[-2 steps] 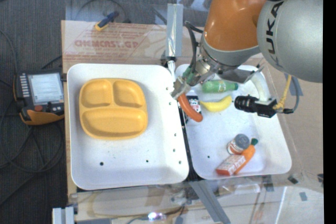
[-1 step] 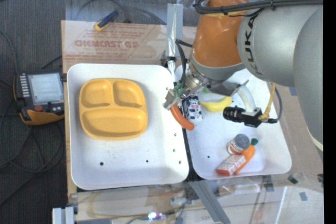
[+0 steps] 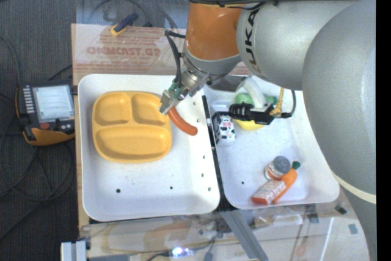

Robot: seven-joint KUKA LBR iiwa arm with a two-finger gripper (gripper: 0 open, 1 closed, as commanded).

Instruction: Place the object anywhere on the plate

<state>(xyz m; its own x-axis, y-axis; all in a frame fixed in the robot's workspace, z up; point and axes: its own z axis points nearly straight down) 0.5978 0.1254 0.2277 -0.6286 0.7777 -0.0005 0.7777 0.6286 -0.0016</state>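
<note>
Jaws (image 3: 168, 101) pinch sausage's (image 3: 182, 122) upper end, just beside plate (image 3: 131, 126).

Faded red lettering is printed on the flat brown cardboard sheet (image 3: 122, 55); "UKA" is read on the grey arm (image 3: 305, 27).

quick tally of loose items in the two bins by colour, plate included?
Yellow: 2, the divided plate and a yellow toy, partly hidden
Orange or red: 3, the sausage, the carrot, the red-orange block
Green: 1, a green item
Black and white: 1, a small toy car
Grey: 1, a round cap
Total: 8
</note>
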